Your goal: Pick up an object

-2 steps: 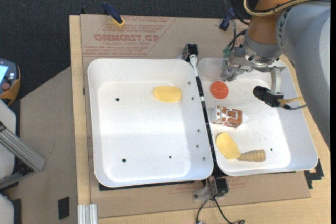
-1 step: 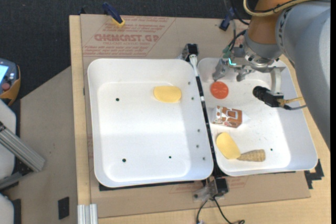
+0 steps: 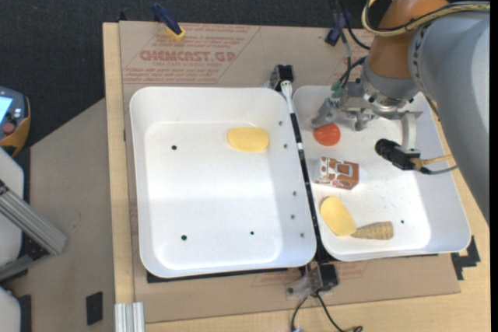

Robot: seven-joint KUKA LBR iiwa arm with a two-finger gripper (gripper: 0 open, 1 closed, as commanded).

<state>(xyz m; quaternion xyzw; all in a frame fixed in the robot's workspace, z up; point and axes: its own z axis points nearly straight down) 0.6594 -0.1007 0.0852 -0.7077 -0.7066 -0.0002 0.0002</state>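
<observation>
My gripper hangs over the far left part of the right bin, with its fingers spread open and nothing between them. A small red-orange ball lies just below its left finger, touching or nearly touching it. Nearer the front of that bin lie a brown-and-white patterned packet, a yellow oval piece and a tan cone. Another yellow oval piece lies alone in the left bin.
The ridge where the two bins meet runs just left of the gripper. Blue clamps hold the cardboard base at the back. The grey arm covers the right bin's far right corner.
</observation>
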